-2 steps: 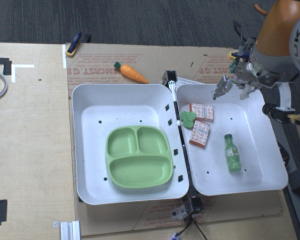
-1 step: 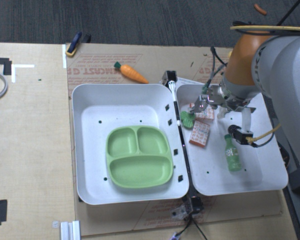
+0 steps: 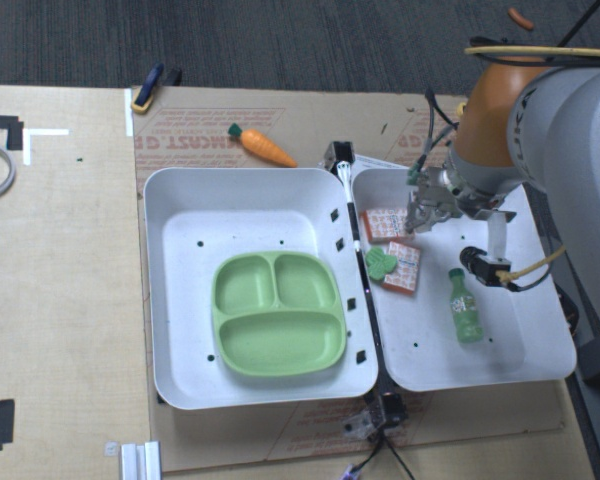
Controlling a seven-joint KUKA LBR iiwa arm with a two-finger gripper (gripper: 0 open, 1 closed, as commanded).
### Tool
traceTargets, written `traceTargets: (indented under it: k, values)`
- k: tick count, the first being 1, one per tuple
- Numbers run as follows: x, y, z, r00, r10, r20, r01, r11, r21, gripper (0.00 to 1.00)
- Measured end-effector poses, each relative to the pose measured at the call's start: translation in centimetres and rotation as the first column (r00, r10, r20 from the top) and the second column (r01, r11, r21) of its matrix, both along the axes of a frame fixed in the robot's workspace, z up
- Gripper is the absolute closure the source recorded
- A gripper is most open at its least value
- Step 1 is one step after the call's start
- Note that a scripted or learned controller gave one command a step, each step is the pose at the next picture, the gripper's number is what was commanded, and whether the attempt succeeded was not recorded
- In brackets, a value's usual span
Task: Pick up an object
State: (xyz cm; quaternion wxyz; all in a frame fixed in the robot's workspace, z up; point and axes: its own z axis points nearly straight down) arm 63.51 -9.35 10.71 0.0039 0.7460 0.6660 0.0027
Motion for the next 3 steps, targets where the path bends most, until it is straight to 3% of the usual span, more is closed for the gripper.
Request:
traceTargets:
  k: [1, 2, 3]
  values:
    - [0.0, 0.0, 0.0, 1.000, 0.000, 0.000, 0.000, 1.000, 0.000, 0.00]
    - [-9.3, 3.4, 8.5, 0.983, 0.181, -0.010, -0.181, 0.984, 0.002, 0.00]
    - [-6.1, 4.8, 8.5, 0.893, 0.450, -0.009, -0.450, 0.893, 0.001, 0.00]
